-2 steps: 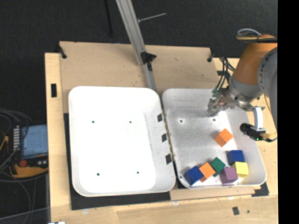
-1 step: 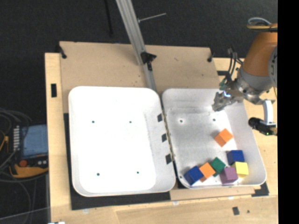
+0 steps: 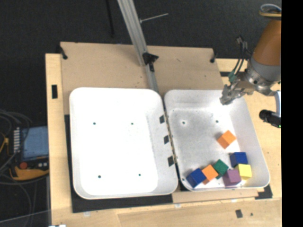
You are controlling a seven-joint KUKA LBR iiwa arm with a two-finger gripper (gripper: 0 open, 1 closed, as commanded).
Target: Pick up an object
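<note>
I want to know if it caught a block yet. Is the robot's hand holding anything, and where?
Nothing is held. The hand hangs over the right bin's far corner, apart from the blocks, like the lone orange block.

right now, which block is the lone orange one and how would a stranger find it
Start at the right-hand shallow white bin. Most of its small cubes crowd along the near edge, with another orange cube among them. The lone orange cube sits farther up, toward the bin's right wall, apart from the cluster and touching nothing.
</note>
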